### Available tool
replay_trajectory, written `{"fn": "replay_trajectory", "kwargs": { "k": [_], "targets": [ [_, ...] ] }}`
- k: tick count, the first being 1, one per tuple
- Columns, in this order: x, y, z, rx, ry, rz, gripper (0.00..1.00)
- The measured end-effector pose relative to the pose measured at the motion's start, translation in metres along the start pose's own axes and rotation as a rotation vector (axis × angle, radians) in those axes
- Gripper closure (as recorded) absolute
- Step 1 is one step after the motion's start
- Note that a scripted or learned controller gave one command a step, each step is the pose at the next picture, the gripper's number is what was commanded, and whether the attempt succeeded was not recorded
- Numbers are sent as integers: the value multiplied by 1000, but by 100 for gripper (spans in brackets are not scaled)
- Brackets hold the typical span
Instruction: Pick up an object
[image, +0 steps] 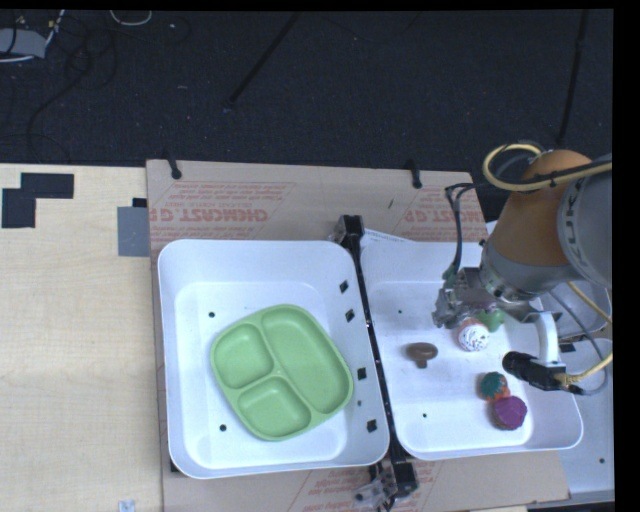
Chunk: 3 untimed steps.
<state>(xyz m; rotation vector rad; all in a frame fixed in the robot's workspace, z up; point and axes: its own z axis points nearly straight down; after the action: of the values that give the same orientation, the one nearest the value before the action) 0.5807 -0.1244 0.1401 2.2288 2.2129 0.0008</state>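
The gripper hovered low in the right bin, and a white speckled ball lay just beside it on the near-right; how wide it stood, I couldn't tell. A brown piece sat to its near-left, with bare white floor between them, leaving room to descend.

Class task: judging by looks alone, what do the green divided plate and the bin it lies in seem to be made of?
Pale green three-compartment plate: probably moulded plastic, with a smooth, even colour, rounded ridges and a soft sheen. Shallow white left bin: likely thin formed plastic, uniform white with rounded corners and a slight gloss; the look alone cannot confirm either.
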Motion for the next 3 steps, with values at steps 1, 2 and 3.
{"fn": "replay_trajectory", "kwargs": {
  "k": [1,2,3],
  "targets": [
    [-1,0,-52,0,0,-7,100],
    [49,14,-49,3,2,-10,100],
    [104,24,-67,2,1,-11,100]
  ]
}}
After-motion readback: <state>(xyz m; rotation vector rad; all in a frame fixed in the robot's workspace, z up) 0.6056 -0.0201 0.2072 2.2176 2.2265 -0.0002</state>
